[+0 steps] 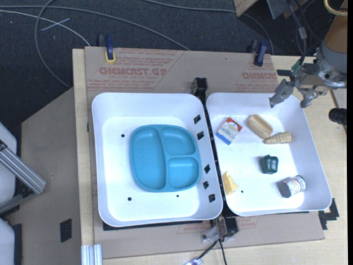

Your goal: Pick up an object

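The right bin (pixel 309 148) holds several small objects: a red-and-white packet (pixel 229 130), a tan bread roll (pixel 259 125), a ridged cone (pixel 278 139), a dark green pepper (pixel 269 164), a yellow wedge (pixel 229 183) and a small grey-and-white jar (pixel 292 186) on its side. My gripper (pixel 291 96) hangs over the bin's far right corner, above and to the right of the bread roll. Its two fingers are spread apart with nothing between them.
The left bin (pixel 110 120) bears a blue divided plate (pixel 165 157). Black clips line the divider between the bins. Blue clamps (pixel 110 47) hold the board at the back. Cables trail across the dark floor beyond the bench.
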Controlling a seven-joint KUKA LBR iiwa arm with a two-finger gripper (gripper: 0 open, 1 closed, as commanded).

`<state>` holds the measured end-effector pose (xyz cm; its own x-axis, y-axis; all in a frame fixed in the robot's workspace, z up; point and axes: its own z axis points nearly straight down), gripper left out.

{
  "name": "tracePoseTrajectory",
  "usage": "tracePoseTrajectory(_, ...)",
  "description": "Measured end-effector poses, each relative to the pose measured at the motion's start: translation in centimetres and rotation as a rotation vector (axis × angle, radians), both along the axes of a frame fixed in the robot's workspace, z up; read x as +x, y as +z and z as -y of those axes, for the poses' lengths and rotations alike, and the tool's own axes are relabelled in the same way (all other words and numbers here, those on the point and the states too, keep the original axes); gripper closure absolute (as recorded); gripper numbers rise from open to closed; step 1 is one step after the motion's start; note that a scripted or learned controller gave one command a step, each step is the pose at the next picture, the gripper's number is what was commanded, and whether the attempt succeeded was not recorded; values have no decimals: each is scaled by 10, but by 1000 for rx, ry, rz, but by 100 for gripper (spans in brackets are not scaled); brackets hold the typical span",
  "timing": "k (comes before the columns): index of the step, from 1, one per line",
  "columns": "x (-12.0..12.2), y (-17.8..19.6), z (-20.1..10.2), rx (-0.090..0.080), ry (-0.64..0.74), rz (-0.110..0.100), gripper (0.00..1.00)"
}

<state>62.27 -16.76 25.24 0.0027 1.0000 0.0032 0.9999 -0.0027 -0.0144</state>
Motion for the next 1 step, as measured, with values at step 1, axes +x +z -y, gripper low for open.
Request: tracePoseTrajectory(1,2,8,-1,-3,3,14,0)
